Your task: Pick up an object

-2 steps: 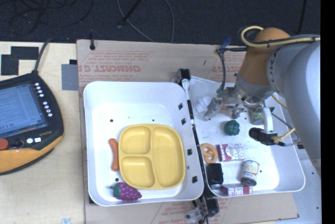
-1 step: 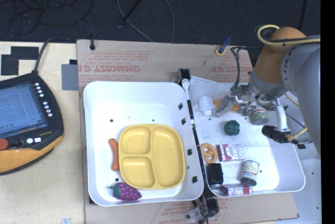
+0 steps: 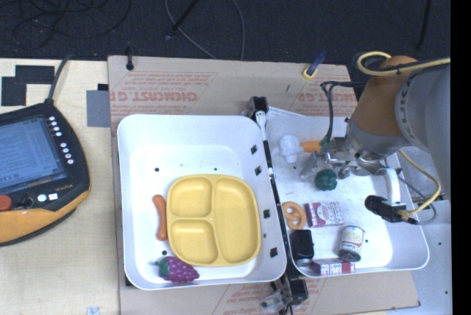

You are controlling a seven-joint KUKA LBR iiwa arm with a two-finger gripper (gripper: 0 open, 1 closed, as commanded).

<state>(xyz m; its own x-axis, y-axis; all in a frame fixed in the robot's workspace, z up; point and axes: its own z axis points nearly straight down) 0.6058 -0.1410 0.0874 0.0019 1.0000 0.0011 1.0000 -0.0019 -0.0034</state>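
Purple toy grapes (image 3: 177, 270) lie beside a yellow divided plate (image 3: 213, 219) as the gripper (image 3: 329, 171), its grip impossible to judge, hovers over a green ball (image 3: 325, 179).

bench (image 3: 73, 262) | cardboard sheet (image 3: 184, 85) under two white bins (image 3: 140, 159) | teach pendant (image 3: 37, 166) left

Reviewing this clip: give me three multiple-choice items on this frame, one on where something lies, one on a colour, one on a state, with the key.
1. Where does the yellow divided plate lie?
A. left bin
B. right bin
C. on the cardboard

2. What colour is the round object below the gripper?
A. red
B. dark green
C. white

3. How does the small can rest in the right bin?
A. on the pretzel
B. hanging over the rim
C. on the bin floor, apart from the gripper

Key: 1 A, it sits beside the sausage and grapes. 2 B, it reads dark green. 3 C, bare floor lies between them.
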